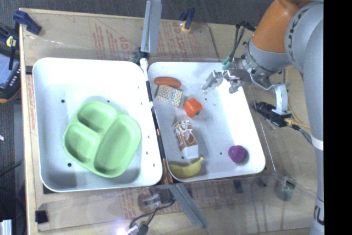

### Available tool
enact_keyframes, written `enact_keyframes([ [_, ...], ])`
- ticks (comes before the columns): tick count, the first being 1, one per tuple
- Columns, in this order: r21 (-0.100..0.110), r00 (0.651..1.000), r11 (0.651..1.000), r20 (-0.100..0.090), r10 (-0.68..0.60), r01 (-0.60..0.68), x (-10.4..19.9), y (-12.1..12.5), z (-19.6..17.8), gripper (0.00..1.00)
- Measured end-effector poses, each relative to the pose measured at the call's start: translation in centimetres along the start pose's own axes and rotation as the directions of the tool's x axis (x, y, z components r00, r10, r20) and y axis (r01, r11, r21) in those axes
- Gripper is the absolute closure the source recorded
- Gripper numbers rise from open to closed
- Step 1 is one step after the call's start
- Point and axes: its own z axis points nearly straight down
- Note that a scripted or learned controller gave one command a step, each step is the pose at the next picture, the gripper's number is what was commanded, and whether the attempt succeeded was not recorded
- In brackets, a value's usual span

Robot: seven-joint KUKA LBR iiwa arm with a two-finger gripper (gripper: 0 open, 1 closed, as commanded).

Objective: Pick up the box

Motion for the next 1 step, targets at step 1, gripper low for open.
enact_keyframes([
  [1, -0.005, 0.987, 0.987, 0.002, -0.161, 0.161, 5.68, 4.11, 11.56, 0.0],
])
